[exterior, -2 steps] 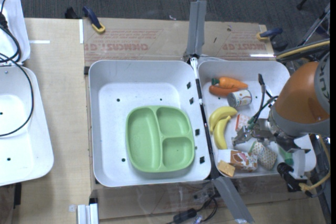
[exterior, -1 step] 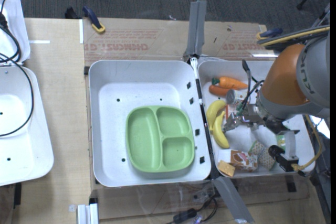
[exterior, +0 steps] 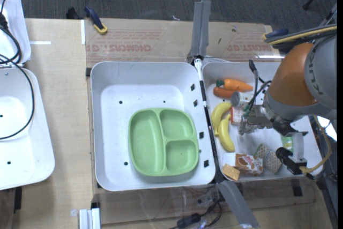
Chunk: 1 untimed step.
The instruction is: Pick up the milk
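A small red-and-white milk carton lies in the right bin, between a banana and the arm's wrist. My gripper reaches down from the grey arm with the orange band, right beside the carton's near right corner; the wrist hides part of the carton. I cannot make out anything held in the gripper.
In the right bin lie a carrot, two bananas, a brown carton, a cracker, a speckled pouch and a green item. The left bin holds a green divided plate.
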Available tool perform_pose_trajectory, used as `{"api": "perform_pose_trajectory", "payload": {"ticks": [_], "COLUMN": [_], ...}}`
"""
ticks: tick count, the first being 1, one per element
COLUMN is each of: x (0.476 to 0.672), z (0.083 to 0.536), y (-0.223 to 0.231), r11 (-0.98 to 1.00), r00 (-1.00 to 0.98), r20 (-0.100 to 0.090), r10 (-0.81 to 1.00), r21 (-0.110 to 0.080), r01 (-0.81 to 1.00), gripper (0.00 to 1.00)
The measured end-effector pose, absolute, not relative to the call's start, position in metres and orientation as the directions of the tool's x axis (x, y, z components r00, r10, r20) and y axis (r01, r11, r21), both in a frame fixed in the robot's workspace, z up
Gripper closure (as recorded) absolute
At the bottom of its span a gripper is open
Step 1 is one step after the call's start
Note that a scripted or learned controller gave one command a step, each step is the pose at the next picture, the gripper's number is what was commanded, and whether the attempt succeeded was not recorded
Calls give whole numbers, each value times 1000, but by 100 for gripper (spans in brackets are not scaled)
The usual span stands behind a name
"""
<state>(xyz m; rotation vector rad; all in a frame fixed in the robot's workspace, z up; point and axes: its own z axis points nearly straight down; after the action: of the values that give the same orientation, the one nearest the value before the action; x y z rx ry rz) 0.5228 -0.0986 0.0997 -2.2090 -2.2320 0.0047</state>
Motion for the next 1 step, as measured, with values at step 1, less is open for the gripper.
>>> {"api": "perform_pose_trajectory", "payload": {"ticks": [1], "x": [523], "z": [100], "y": [-98], "r11": [11], "r00": [-11], "r20": [-1], "r10": [1000], "r21": [-3], "r01": [1000], "gripper": [0]}}
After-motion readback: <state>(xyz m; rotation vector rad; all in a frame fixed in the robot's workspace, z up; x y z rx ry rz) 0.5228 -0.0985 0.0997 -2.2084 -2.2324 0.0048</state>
